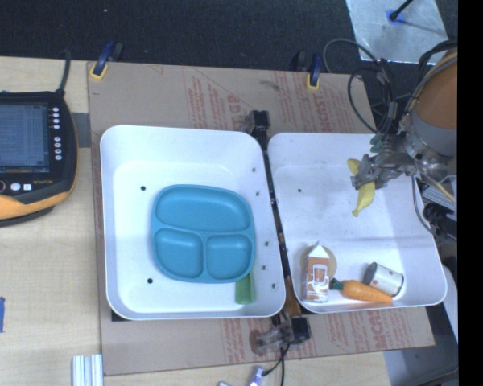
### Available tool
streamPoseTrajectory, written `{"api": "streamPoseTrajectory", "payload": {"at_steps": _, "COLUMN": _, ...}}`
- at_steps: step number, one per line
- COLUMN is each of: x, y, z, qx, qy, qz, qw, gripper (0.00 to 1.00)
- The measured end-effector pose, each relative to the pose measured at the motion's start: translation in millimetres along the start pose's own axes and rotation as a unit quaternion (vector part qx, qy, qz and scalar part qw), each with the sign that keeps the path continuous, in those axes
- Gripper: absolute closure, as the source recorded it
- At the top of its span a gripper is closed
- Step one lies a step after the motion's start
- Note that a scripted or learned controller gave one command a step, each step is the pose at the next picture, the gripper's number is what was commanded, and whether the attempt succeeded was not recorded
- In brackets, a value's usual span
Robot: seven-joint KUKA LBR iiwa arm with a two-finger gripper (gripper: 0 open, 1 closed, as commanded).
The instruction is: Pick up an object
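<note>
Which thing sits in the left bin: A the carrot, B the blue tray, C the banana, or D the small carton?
B: the blue tray lies in the left bin, while the carrot, the carton and the banana are all in the right bin.

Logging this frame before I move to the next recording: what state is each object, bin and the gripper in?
Gripper: over the right bin, at the banana.
Banana: hangs between the fingers, off the floor.
Carton: lying in the right bin.
Carrot: flat by the carton.
Can: on its side.
Blue tray: flat in the left bin.
Green block: against the left bin's front wall.
</note>
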State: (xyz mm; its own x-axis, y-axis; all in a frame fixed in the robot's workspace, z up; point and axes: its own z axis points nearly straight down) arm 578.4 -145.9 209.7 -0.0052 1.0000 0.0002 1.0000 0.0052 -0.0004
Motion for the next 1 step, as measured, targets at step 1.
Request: {"api": "streamPoseTrajectory", "payload": {"at_steps": 1, "x": 32.7, "y": 54.0, "z": -15.4, "qx": 0.001, "qy": 0.000, "qz": 0.000, "qw": 1.0000, "gripper": 1.00}}
